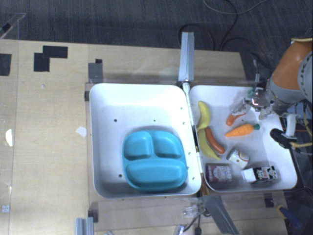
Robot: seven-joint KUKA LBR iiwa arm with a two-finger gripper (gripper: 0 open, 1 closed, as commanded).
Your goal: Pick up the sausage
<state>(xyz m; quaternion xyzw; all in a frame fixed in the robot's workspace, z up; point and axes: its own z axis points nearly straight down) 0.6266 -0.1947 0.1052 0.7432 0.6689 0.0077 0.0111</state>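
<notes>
Light wood bench (54, 131) carries 2 shallow white bins side by side: left bin (102, 131) at 9 o'clock, right bin (288, 173) at 3 o'clock. Black patches (49, 57) at 10 o'clock, possibly tape. Small white scrap (80, 130) left of bins.

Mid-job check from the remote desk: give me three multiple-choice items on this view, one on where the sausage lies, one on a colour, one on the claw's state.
1. Where is the sausage?
A. in the left bin, on the tray
B. in the right bin, against the banana
C. on the bench outside both bins

2. What colour is the divided tray in the left bin?
A. blue
B. red
C. white

3. What is between the claw's fingers?
A. the sausage
B. the carrot
C. nothing seen

Key: 1 B, it lies across the banana in the right bin. 2 A, the tray is light blue. 3 C, the claw hovers near the bin's far side, the sausage and the carrot lying apart from it.
</notes>
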